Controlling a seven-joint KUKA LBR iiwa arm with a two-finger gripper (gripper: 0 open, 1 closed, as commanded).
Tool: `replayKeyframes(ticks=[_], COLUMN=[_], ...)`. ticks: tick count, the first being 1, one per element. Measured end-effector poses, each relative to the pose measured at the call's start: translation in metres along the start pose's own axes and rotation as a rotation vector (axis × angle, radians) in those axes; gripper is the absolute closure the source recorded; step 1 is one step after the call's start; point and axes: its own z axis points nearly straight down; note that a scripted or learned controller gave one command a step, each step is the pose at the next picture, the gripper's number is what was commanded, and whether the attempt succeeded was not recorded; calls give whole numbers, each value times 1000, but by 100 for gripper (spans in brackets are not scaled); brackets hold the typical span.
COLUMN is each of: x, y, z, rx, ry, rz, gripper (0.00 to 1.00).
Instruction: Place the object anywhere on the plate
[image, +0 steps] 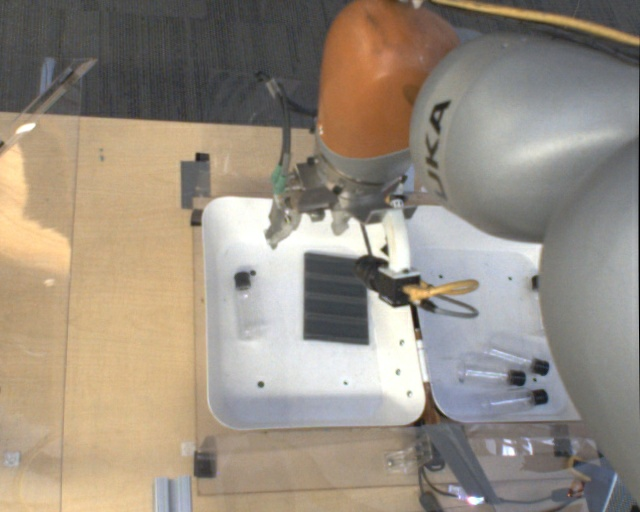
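The clear vial (243, 300) lies loose in the left bin (225, 400), forward and left of the fingers, so I'd say nothing's picked up yet. The gripper (305, 224) hangs by the bin's back wall, fingers spread, nothing between them. The dark ribbed plate (336, 297) sits flat just in front of them, with open floor around it. There are spare vials (500, 376) off right in the other bin (500, 250).

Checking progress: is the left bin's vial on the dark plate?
Off: the vial lies on the bin floor, left of the plate, apart from it.
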Motion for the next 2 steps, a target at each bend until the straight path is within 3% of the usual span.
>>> replayKeyframes(ticks=[1, 2], x=[36, 34], y=[-6, 32], z=[127, 97], rx=[5, 1], ry=[0, 0], rz=[189, 700], gripper=[0, 0])
